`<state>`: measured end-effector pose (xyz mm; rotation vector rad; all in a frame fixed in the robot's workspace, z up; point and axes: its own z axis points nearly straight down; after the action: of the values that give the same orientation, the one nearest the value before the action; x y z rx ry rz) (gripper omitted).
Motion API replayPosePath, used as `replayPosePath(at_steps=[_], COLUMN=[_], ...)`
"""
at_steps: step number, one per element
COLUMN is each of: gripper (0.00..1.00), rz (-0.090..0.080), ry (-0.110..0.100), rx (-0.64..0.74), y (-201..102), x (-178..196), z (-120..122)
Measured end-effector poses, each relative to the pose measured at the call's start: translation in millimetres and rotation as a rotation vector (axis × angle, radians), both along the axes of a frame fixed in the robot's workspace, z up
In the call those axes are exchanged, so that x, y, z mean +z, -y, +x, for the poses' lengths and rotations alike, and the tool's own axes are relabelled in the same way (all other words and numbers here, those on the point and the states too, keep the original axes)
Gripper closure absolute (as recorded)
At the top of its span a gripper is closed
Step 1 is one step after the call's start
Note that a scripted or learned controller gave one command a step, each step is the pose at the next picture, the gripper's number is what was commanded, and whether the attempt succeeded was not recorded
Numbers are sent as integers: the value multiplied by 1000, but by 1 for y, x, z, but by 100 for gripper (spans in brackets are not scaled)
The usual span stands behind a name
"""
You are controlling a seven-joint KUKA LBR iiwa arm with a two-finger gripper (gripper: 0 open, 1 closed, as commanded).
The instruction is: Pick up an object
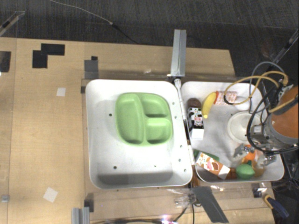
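My gripper (248, 156) is low in the front right corner of the right bin (219, 133), under the grey arm with its orange band (286, 115). Right below it lie a green round object (245, 171) and an orange object (250, 157), which the gripper partly hides. A small orange-and-white carton (211, 164) lies to its left along the bin's front wall. Further back are a yellow banana (209, 104), a dark brown lump (193, 101), a black box (195, 116) and a white round bowl (241, 126).
The left bin (100, 139) holds a green divided plate (143, 118). A metal post (178, 52) stands at the back between the bins. Yellow and black cables (254, 85) loop over the right bin's back right corner.
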<state>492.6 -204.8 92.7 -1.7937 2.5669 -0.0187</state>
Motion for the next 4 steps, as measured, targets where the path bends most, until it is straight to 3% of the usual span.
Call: replayPosePath(at_steps=[2,4], gripper=[0,0], rz=[-2,-3], ry=[9,9], rx=[147,187], y=[0,0], x=[0,0], z=[2,2])
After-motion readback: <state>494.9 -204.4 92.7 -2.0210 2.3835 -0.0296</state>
